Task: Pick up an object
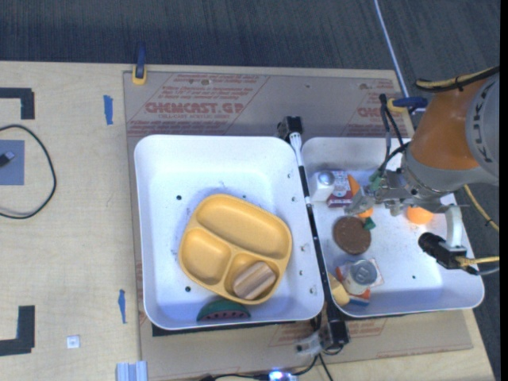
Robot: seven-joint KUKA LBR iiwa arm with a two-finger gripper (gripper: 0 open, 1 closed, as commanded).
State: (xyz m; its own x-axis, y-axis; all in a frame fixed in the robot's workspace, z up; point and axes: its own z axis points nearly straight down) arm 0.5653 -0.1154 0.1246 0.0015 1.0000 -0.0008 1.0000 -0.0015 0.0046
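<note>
1. The arm [456,129] reaches in from the right and hangs low over the right bin [464,296], which fits a picking attempt among the small items crowded there.
2. The gripper [381,193] sits above the bin's upper middle, just beside a small orange piece [363,209] and above a round brown disc [352,235]. Nothing can be seen clamped in it, and whether the jaws stand apart or together cannot be told from this angle.
3. Likely targets lie near the tool: a red-and-white packet [341,187], the brown disc, and an orange ball [418,212] partly hidden by the wrist. Which one the program aims at cannot be told.
4. Lower in the same bin rests a silver-lidded item on a coloured card [363,274], with a yellow piece [340,293] against the bin's left wall.
5. The left bin [159,165] holds a yellow divided tray [230,240], tilted, with a bread-roll-like toy [254,279] in one compartment and a watermelon-slice toy [225,311] at the bin's front edge; these lie well apart from the gripper.
6. The brown board [198,101] under the bins carries red print reading roughly "CHEMCAST GP". The packet's print is too small to read.
</note>
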